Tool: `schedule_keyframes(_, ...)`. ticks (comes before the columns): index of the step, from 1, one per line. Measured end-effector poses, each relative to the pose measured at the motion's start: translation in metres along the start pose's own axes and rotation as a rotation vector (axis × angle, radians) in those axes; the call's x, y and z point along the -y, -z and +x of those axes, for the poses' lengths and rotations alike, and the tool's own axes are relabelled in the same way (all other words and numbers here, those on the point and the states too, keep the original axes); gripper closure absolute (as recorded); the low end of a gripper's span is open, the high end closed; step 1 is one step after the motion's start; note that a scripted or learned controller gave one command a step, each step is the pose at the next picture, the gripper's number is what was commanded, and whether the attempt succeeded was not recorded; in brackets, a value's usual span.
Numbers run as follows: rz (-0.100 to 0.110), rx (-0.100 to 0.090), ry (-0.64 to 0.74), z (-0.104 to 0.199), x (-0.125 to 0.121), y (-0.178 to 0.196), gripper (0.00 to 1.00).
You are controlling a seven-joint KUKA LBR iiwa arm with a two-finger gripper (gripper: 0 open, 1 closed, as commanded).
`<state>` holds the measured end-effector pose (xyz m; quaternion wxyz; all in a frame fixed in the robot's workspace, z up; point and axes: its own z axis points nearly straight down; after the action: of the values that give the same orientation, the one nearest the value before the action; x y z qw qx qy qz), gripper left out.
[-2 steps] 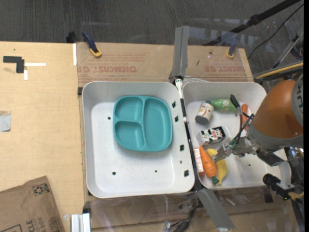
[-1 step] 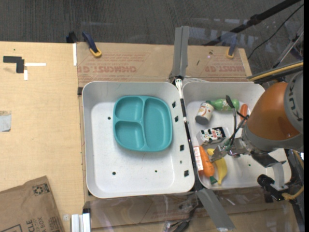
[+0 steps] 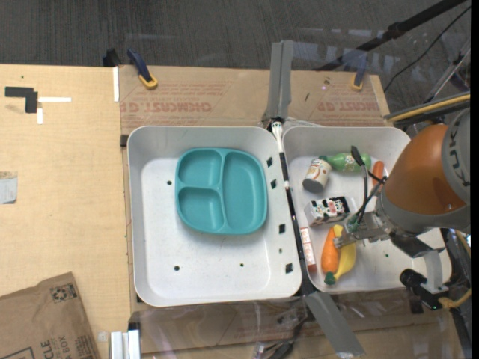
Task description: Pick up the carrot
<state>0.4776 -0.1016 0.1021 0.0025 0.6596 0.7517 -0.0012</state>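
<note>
carrot (image 3: 330,252): orange
banana (image 3: 345,259): yellow
bottle (image 3: 346,161): green
tray (image 3: 221,191): teal
bins (image 3: 150,223): white
carton (image 3: 329,209): black-and-white pattern
arm band (image 3: 423,172): orange

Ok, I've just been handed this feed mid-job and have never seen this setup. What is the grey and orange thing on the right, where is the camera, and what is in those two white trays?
You are seeing one fixed camera above a bench, looking down at a slant. The grey and orange shape is a robot arm reaching in from the picture's right. Its gripper hangs low over the right bin, close to the carrot; whether its fingers are open or shut cannot be told from here, and nothing is visibly held.

The left bin holds a teal divided plate. The right bin holds the orange carrot lying beside a yellow banana, a small black and white carton, a small can and a green bottle. The job is to pick up the carrot, and it lies on the bin floor.
</note>
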Motion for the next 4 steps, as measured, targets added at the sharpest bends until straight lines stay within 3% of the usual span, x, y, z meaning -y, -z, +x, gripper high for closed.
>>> schedule_keyframes(1, 0.003, -0.005, 0.058, -0.007, 0.001, 0.012, 1.00)
schedule_keyframes(2, 0.006, -0.003, -0.394, 0.051, -0.007, 0.089, 1.00)
schedule_keyframes(3, 0.005, -0.005, -0.059, 0.098, -0.013, 0.089, 1.00)
schedule_keyframes(4, 0.004, -0.003, -0.204, 0.090, -0.012, 0.099, 1.00)
